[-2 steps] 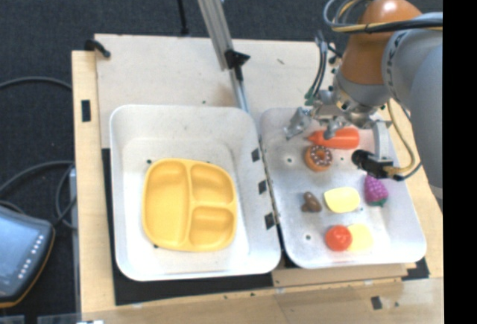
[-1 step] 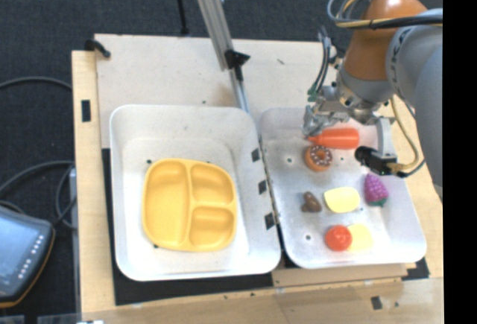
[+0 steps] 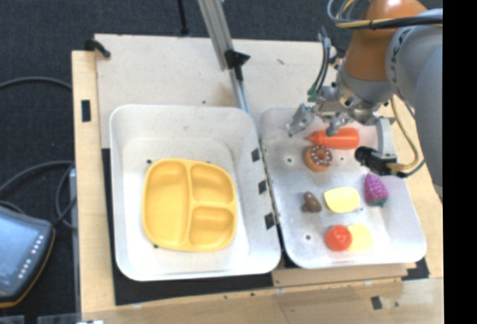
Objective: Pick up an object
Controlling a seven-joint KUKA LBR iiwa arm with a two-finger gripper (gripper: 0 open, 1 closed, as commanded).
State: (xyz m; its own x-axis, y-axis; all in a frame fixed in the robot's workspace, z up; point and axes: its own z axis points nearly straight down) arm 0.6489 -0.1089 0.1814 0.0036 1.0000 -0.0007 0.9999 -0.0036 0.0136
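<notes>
The gripper (image 3: 333,121) hangs right over the carrot (image 3: 337,138) at the back of the right bin (image 3: 406,240), can't tell if it's actually got it. Carrot's orange-red, lying flat, long and tapered. A donut (image 3: 318,157) sits just in front of the carrot, touching it.

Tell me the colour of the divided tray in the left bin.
Yellow tray, in the camera view.

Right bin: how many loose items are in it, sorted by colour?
Orange or red: 2, carrot, tomato
Yellow: 2, upper block, lower block
Brown: 2, donut, small lump
Purple: 1, grapes
Total: 7
</notes>
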